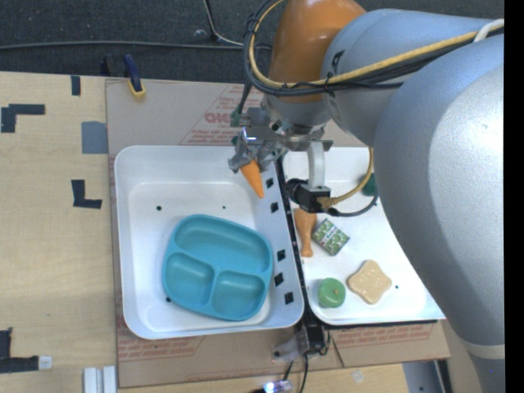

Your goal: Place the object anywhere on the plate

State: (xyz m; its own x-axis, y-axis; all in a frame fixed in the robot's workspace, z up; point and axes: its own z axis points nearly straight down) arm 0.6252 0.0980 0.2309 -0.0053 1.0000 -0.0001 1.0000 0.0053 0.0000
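A blue divided plate (pixel 217 267) lies in the left bin (pixel 135 219), towards its front. My gripper (pixel 248 159) hangs over the back right part of that bin, near the divider between the two bins. It is shut on the top of an orange carrot-shaped object (pixel 255 180), which points down and slightly right below the fingers. The carrot is in the air, behind and to the right of the plate, not over it.
The right bin (pixel 409 301) holds a second orange carrot piece (pixel 304 234), a green patterned packet (pixel 331 237), a green round piece (pixel 331 293) and a tan cracker-like piece (pixel 370 282). The arm's large grey body covers the right side.
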